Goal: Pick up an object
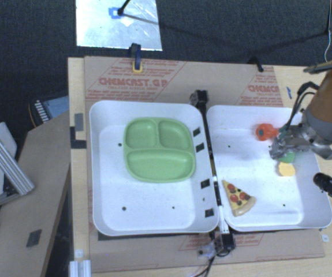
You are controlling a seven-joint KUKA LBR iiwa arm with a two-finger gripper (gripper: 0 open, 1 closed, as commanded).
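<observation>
In the right bin (304,215) my gripper (283,149) is down low near the far right side. A small green thing (289,156) peeks out right under it, and I cannot tell whether it is between the fingers. A yellow piece (287,169) lies just in front of the gripper. An orange-red toy tomato (264,132) sits just to its left, toward the back. A toy pizza slice (238,197) lies near the front left of the same bin.
The left bin (105,212) holds a green divided plate (158,149). A black divider with clips (207,154) runs between the two bins. The bench edge lies beyond the bins on all sides.
</observation>
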